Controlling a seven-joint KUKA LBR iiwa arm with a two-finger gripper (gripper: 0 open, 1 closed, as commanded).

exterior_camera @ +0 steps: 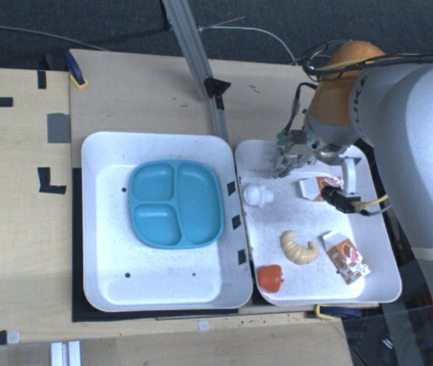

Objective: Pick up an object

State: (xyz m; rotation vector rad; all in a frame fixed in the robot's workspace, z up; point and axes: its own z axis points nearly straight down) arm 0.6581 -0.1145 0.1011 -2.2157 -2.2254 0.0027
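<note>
- Your end effector (283,165) hangs low over the far left part of the right bin (380,280), near the wall that it shares with the left bin (94,227). You cannot tell from this slanted view if it is released or clenched, and nothing can be seen held in it.
- The nearest candidate is the small white object (258,196), just beside the end effector on its near side, close to the shared wall. If the end effector goes straight down from here, I judge it may land beside the object and only push it away.
- This white object looks rounded and pale against the white bin floor, so it may roll or slip out when squeezed.
- The shared wall is a risk: a descent so close to it may strike the rim.
- The small packet (317,187) lies just beside the wrist, so the arm may brush it.
- The croissant (299,248), the red object (270,277) at the near left corner of the right bin, and the carton (346,256) lie well apart from the end effector; they need a new approach.
- The blue plate (176,204) sits in the left bin, away from this work.
</note>
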